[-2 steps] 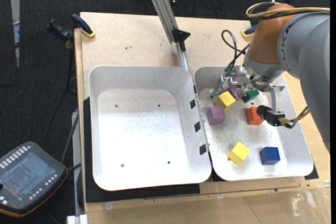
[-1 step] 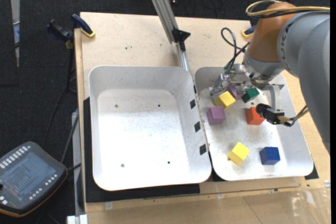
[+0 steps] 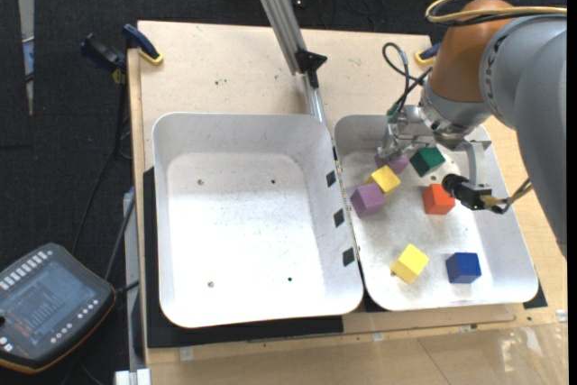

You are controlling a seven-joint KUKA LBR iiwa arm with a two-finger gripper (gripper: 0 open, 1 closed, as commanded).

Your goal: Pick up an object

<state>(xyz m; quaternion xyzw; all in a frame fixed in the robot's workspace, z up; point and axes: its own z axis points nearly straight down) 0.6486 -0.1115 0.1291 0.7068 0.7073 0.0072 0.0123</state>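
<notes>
yellow block (image 3: 385, 179) lay just beside gripper (image 3: 394, 154) in right bin (image 3: 505, 261); likely light, rigid, smooth-faced; best pinched across opposite flat sides. grip state: cannot tell.

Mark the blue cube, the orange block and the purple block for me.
blue cube (image 3: 462, 267): camera view, top face, near corner of the right bin.
orange block (image 3: 438, 199): camera view, top face.
purple block (image 3: 367, 198): camera view, top face, beside the bin's left wall.
</notes>
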